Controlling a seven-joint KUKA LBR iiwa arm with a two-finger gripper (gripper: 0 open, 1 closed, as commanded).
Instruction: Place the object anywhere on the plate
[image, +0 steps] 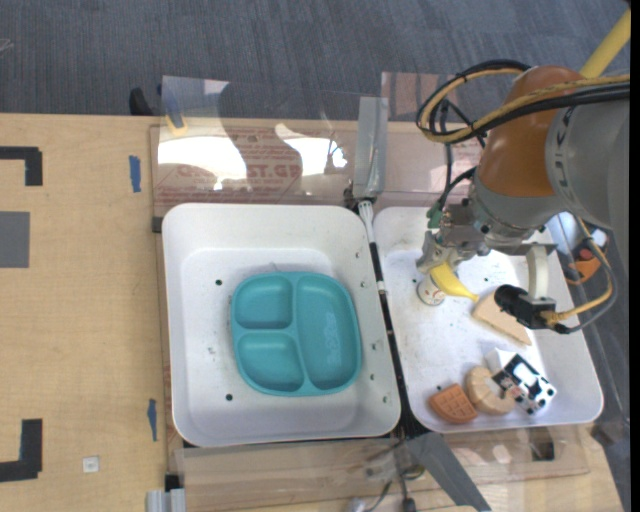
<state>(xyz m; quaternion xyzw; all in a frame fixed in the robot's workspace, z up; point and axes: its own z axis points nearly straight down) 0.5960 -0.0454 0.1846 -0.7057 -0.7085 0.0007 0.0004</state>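
Camera view has the gripper hanging low in the right bin, and right under its tip is a yellow banana, which I'd guess is the object it's going for. Honestly can't tell if the gripper is apart or together from this angle, and I can't see the banana actually clamped in it, so I'm not calling it a grab. Just beside the banana there's a small round cream thing, too small to make out. A bit further from the gripper, on the side away from the plate, lies a tan wedge. Further again, at the front of that bin, there's a round tan piece touching an orange-brown waffle-looking bit, with a black-and-white thing next to them. Farthest off, well apart in the left bin, is the teal divided plate with nothing on it. So the pick, the carry across and the drop all look left to do.
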